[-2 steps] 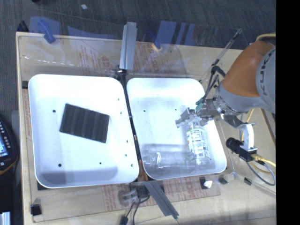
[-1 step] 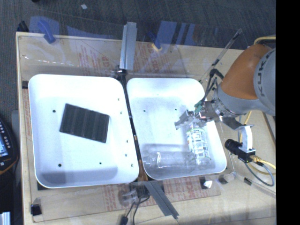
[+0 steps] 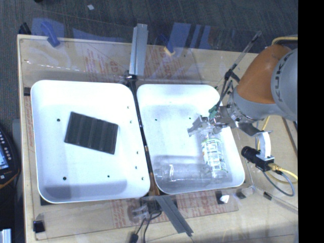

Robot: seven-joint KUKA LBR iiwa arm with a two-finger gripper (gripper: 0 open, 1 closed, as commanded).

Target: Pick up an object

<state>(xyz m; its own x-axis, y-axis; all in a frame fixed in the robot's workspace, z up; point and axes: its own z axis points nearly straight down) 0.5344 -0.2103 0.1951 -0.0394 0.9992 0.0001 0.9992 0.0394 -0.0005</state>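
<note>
A pale wooden desk (image 3: 76, 49) is sitting on dark grey carpeted floor (image 3: 152, 4), its far edge catching blue-tinted reflections. Strong overhead light is glaring off the surface, while cables (image 3: 281, 178) are trailing along its right side.

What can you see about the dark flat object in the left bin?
The dark ribbed pad is a flat, charcoal-grey rectangle with parallel ridges across its surface; the material looks like rubber or foam. It lies flat on the floor of the left bin, turned at a slight angle, apart from the walls. Nothing touches it besides the bin floor.
</note>
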